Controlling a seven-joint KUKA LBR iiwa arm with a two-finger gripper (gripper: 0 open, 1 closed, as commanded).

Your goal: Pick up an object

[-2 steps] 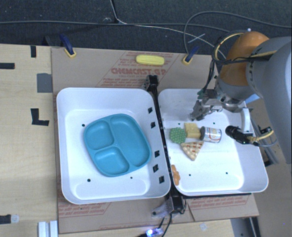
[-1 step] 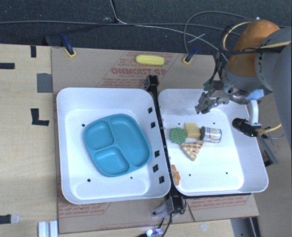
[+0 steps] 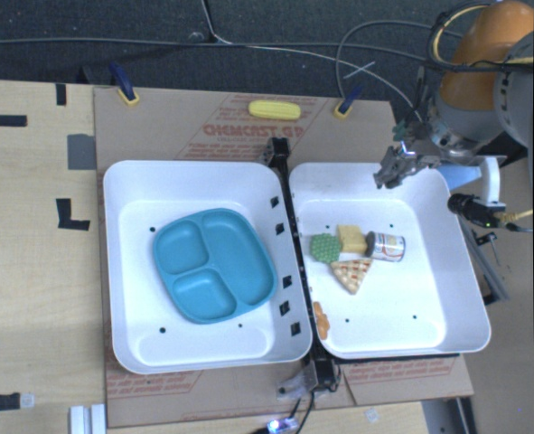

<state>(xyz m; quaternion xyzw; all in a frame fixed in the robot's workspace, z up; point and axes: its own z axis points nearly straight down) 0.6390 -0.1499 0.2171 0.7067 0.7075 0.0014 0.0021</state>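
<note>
Start at the near edge, toward six o'clock: your left bin (image 3: 122, 333) holds a blue divided plate (image 3: 214, 265), lying flat near its middle and well apart from anything the arm can reach at once. In the right bin (image 3: 456, 333) a small orange piece (image 3: 321, 320) lies against the left wall, near the front.

Move up to the middle of the right bin and you meet the cluster. A waffle-patterned wedge (image 3: 351, 273) lies lowest, its tip toward six o'clock. Touching it above are a green round piece (image 3: 325, 248) at the left, a yellow block (image 3: 351, 238) in the middle, and a small can (image 3: 387, 247) at the right. The can lies on its side, long axis running three to nine o'clock, its ends toward the bin's side walls.

Farther still, at the back rim of the right bin, the gripper (image 3: 395, 172) hangs over the wall; you cannot tell from here whether it is open or closed, and nothing shows held in it. From the gripper the can lies at about six o'clock, near but apart. I judge that a downward reach along that line, closing across the can's short width, is what the pick turns on.

Beyond both bins, a yellow banana-shaped toy (image 3: 274, 109) rests on the cardboard at twelve o'clock.
</note>
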